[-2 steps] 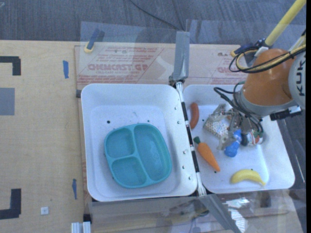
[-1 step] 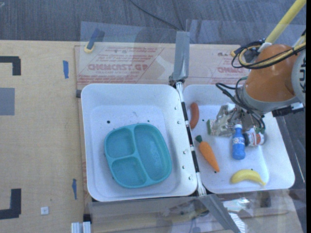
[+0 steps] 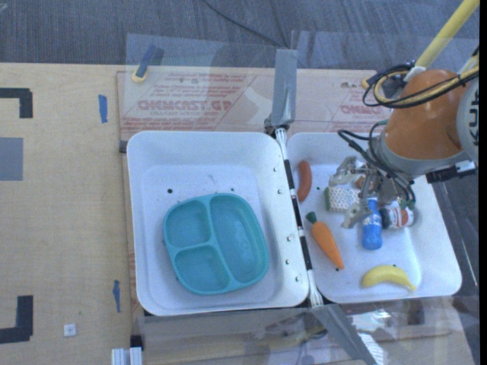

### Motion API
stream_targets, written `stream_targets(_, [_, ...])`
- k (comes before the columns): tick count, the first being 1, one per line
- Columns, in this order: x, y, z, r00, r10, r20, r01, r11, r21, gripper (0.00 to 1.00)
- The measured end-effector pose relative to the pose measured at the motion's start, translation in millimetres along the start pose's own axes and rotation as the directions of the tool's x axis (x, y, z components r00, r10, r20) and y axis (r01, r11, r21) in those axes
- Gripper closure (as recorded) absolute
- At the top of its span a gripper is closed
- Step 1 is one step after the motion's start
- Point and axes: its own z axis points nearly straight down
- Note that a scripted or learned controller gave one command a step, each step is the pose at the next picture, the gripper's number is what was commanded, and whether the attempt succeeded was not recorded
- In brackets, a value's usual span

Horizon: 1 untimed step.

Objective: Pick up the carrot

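Right now the arm (image 3: 426,120) hangs over the right bin (image 3: 441,280), its orange band covering the bin's upper corner at about two o'clock. Its gripper (image 3: 373,196) reaches down into a small clutter near the bin's middle: a blue bottle (image 3: 371,230), a little can (image 3: 402,217) and a pale netted packet (image 3: 342,198). Whether it is released or clenched I cannot tell; the wrist and the clutter hide that.

The carrot (image 3: 326,240) lies free on the bin floor, towards the bin's left wall, at roughly eight o'clock from the gripper. It is tilted, green stub up-left and tip down-right. Just above it, at twelve o'clock, lies a sausage (image 3: 304,180). A banana (image 3: 388,277) rests at the bin's lower edge, about four o'clock from the carrot. The left bin (image 3: 144,166) holds a teal divided tray (image 3: 217,243).

By my reckoning the task is at the reaching step, with nothing gripped. The next move calls for shifting the gripper left and down the view, off the bottle, then closing across the carrot's narrow width. The bin wall beside it leaves little room.
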Motion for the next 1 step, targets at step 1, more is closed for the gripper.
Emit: stream_targets(1, [26.6, 29.9, -45.7, 0.999, 0.01, -0.042, -0.01, 1.0, -0.003, 0.0])
